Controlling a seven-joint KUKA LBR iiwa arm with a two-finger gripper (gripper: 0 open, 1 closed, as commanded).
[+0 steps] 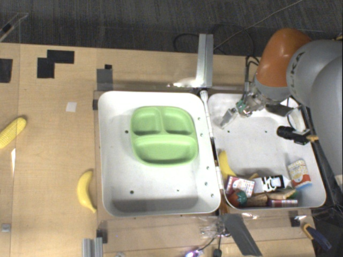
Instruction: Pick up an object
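The gripper (229,116) hangs over the far left corner of the right bin (268,130), well apart from anything to grasp; whether it is open or closed, I cannot tell. Descending here would likely catch bare floor or the wall. The objects crowd that bin's near edge: a banana (225,165), cartons (240,186), a cup (298,172). The left bin (115,149) holds a green plate (162,134).

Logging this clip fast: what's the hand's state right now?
Hand: cannot be told; it hovers over the right bin's far left corner, with nothing seen in it.
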